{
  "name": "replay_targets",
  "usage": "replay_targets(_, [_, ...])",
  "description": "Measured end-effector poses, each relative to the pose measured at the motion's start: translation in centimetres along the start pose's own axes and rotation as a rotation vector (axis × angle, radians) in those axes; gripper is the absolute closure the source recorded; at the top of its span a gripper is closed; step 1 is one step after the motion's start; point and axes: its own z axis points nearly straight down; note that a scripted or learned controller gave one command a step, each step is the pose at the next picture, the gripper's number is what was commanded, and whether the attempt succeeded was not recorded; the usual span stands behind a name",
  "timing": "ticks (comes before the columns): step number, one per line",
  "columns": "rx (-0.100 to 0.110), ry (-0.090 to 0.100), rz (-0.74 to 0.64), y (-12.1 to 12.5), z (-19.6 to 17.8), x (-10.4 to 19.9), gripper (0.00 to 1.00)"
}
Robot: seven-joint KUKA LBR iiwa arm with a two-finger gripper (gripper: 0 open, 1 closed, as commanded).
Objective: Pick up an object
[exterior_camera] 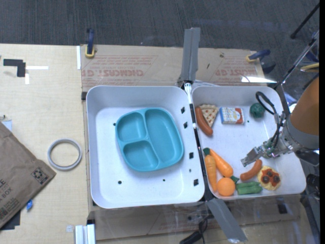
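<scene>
Pincer (252, 159) above right bin (244, 93), jaw state unclear, red sausage (251, 170) just beneath it

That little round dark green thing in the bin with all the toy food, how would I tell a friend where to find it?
Start at the right-hand white bin, the one with the toy food. Look to its far right corner, just right of the small blue and white carton. There sits the dark green ball, the bin's only round green piece; the other green piece is long and lies at the near edge.
</scene>
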Motion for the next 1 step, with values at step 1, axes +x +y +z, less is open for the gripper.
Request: replay_targets(1, [0.001,0.000,0.037,7.12,5.72,-1.49,0.00])
